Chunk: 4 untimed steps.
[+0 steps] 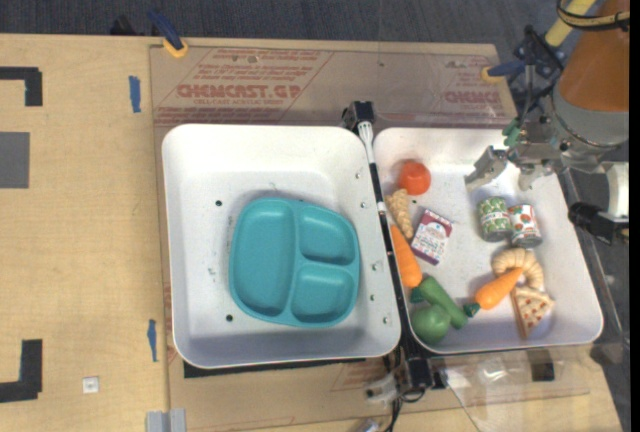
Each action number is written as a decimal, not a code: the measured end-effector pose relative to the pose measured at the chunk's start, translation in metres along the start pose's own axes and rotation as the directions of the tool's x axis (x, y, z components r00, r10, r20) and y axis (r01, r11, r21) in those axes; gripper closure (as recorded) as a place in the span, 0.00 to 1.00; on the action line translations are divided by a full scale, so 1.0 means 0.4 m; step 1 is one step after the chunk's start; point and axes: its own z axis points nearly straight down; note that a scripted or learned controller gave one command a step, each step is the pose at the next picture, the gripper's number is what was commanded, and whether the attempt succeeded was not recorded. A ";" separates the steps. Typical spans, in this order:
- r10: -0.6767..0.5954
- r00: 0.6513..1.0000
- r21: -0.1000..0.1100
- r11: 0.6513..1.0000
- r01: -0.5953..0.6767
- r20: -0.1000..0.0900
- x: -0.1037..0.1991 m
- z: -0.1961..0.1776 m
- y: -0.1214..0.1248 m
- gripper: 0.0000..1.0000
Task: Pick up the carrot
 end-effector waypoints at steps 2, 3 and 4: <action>-0.325 0.945 -0.029 0.945 0.325 0.023 0.002 0.259 -0.245 0.00; -0.623 0.782 -0.018 0.782 0.623 0.035 -0.040 0.259 -0.245 0.00; -0.621 0.782 -0.032 0.782 0.623 0.057 -0.045 0.226 -0.226 1.00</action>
